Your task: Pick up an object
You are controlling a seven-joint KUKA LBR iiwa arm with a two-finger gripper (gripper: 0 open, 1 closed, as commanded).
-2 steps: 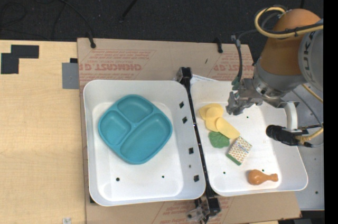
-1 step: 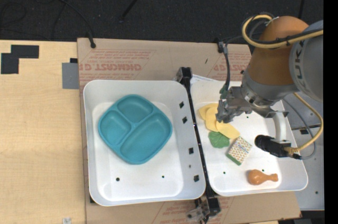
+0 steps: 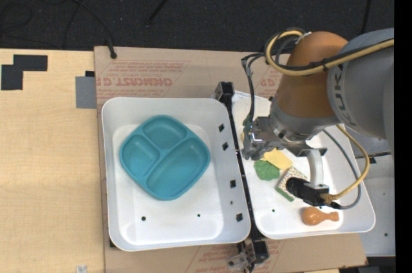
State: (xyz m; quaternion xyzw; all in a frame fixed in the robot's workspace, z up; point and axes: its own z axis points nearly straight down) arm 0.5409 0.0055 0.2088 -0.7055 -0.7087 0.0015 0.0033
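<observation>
My gripper (image 3: 253, 144) hangs low over the left part of the right bin (image 3: 360, 217), beneath the grey arm with its orange band. Just below it lie a green toy (image 3: 263, 169) and a yellow piece (image 3: 279, 158), which touch each other. A small speckled card or box (image 3: 289, 179) rests beside them, toward the front. An orange drumstick-shaped toy (image 3: 318, 216) lies near the bin's front right corner. The arm hides the back half of this bin. Nothing can be seen held by the gripper.
The left bin (image 3: 129, 226) holds a teal divided plate (image 3: 165, 156) near its middle. A black divider rail (image 3: 235, 162) runs between the two bins. Brown cardboard lies under both bins, and pale bench surface extends to the left.
</observation>
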